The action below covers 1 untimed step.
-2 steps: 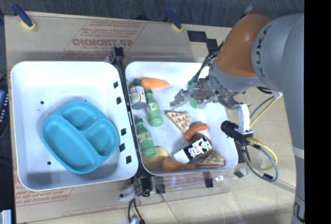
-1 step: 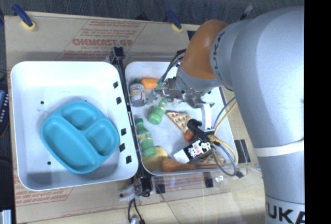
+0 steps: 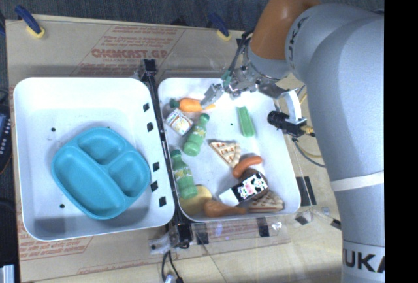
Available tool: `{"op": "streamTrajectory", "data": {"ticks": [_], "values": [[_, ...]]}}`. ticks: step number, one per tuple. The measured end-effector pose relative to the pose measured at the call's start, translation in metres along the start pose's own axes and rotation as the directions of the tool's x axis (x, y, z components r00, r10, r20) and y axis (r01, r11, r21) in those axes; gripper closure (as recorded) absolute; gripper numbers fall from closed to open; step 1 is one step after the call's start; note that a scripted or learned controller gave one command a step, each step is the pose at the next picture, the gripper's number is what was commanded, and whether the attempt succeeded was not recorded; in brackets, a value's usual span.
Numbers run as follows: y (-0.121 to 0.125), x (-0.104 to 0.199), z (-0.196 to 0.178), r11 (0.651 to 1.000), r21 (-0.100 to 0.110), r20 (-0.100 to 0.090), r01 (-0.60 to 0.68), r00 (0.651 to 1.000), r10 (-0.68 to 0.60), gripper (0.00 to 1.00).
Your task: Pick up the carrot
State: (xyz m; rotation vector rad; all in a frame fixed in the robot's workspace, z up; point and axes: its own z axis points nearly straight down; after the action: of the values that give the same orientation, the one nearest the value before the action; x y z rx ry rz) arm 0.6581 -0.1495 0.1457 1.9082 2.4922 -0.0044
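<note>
the carrot [image 3: 190, 105] is a short stubby orange thing with a bit of green at its left end, lying flat in the right bin [image 3: 285, 159] near that bin's far left corner. its long axis runs roughly left-right across the bin, green top toward the divider between the bins and the orange tip toward the jaws [image 3: 213, 93]. the jaws sit just beside that tip, right at the far edge of the right bin, and honestly i cannot tell whether they're spread or closed, too small and blurry.

count-wise: two white bins, one carrot, one blue divided plate [image 3: 100, 172] alone in the left bin [image 3: 39, 102]. the right bin has two green bottles [image 3: 194, 138], one near the middle and one along the left wall, one green stick-shaped piece [image 3: 245, 121], one waffle-ish wedge [image 3: 226, 151], one hot dog [image 3: 247, 163], one black and white carton [image 3: 250, 187], plus a small jar [image 3: 176, 122] below the carrot.
</note>
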Motion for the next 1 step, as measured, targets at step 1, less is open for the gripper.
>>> {"op": "streamTrajectory", "data": {"ticks": [1], "values": [[0.0106,0.0387,0.0506,0.994,0.000,0.002,-0.107,0.994,0.107,0.00]]}}
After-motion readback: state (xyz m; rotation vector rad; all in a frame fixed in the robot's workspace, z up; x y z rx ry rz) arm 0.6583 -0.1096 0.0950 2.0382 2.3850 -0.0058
